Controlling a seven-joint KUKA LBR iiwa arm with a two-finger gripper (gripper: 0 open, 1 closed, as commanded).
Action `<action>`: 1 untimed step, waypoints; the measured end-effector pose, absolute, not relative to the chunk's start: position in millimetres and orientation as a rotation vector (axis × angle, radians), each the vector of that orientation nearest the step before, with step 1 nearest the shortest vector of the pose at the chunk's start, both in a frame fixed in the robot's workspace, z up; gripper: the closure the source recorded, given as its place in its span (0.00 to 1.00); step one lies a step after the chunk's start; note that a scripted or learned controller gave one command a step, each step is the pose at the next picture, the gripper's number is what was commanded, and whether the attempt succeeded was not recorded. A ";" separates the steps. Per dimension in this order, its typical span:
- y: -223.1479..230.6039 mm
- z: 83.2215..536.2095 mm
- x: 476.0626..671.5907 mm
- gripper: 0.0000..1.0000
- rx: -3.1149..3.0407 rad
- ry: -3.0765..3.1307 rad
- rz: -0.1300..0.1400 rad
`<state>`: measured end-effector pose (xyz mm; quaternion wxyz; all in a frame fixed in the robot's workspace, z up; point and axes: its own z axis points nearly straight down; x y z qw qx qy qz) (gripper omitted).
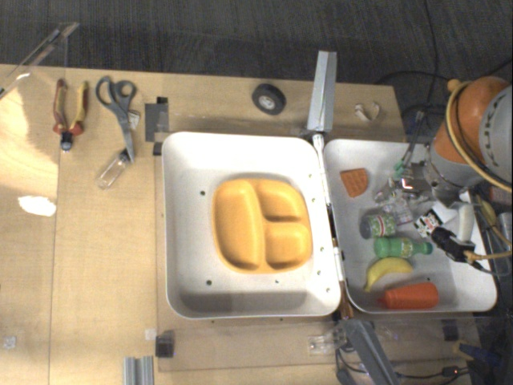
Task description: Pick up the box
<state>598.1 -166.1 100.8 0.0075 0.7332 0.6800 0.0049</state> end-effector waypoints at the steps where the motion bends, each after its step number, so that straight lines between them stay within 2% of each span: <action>1: -108.8 199.5 580.0 1.00 2.438 1.975 0.007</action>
